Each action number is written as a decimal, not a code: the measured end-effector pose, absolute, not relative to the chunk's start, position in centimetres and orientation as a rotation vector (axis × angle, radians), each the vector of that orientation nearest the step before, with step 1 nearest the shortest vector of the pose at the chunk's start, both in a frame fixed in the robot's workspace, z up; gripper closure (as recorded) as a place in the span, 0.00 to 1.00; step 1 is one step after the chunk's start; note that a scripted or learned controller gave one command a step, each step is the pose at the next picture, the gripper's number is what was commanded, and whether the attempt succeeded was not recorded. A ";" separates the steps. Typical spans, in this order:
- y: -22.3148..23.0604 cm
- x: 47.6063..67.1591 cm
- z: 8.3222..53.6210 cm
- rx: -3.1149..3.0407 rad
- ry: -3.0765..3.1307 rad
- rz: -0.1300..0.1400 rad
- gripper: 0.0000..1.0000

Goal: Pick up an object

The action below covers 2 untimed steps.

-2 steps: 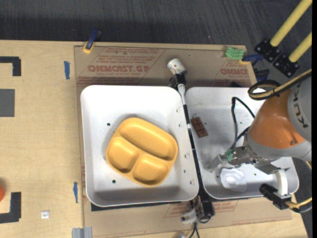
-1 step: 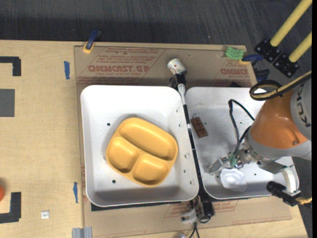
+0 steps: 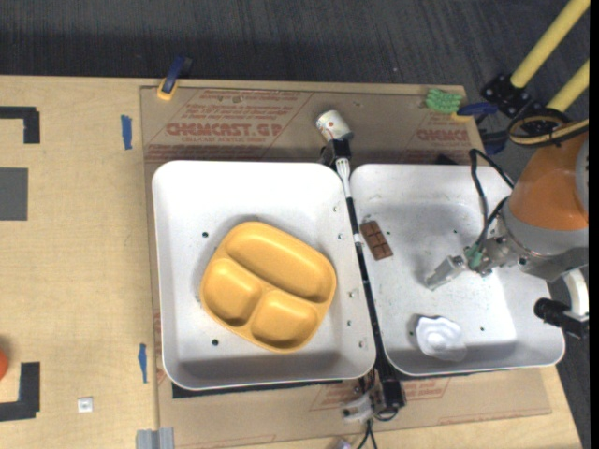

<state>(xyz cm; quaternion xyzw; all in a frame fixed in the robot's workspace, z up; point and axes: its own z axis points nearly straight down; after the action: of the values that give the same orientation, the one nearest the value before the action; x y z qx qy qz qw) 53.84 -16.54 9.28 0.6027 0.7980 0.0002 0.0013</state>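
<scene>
The yellow divided tray [image 3: 269, 284] lay in the left bin [image 3: 178, 195]. In the right bin [image 3: 533, 344], the fingers [image 3: 444, 271] hung over bare floor; whether open or closed, I cannot tell.

Grey arm [image 3: 552, 241] with orange band, black cable, small metal claw [image 3: 442, 271].
</scene>
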 end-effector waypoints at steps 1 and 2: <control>-20.4 62.6 8.6 1.705 2.642 0.016 0.00; -17.4 65.9 8.5 1.617 2.700 -0.004 0.00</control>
<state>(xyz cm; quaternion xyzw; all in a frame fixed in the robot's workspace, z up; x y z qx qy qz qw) 65.89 -17.37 8.47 0.5138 0.8579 -0.0011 -0.0030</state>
